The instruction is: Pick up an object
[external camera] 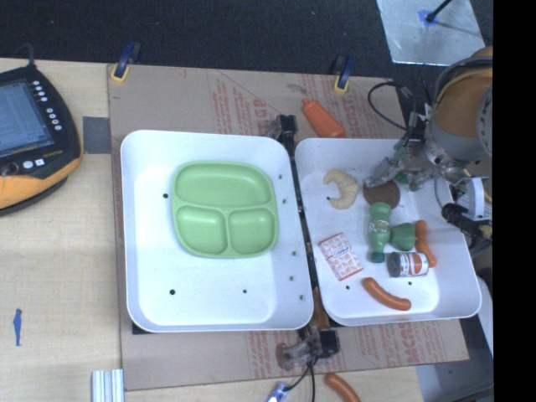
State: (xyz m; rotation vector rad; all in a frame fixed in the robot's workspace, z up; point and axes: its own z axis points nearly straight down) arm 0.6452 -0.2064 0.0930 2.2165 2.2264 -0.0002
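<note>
From the overhead camera view, the hand [400, 171] was low at the far edge of the right bin [452, 304], just over a brown object [383, 193] beside the croissant [342, 188], nothing lifted yet, and I could not tell how its grip stood.

Two bins sit side by side on a cardboard sheet [251, 99]. The left bin [151, 300] holds a divided plate [224, 208]. In the right bin [452, 296], a croissant [342, 188] lies toward the back left, a small packet [340, 255] in front of it, a sausage [386, 293] near the front, and two bottles [381, 231] and a can [407, 265] between. A teach pendant [29, 136] rests on the bench at far left.
</note>
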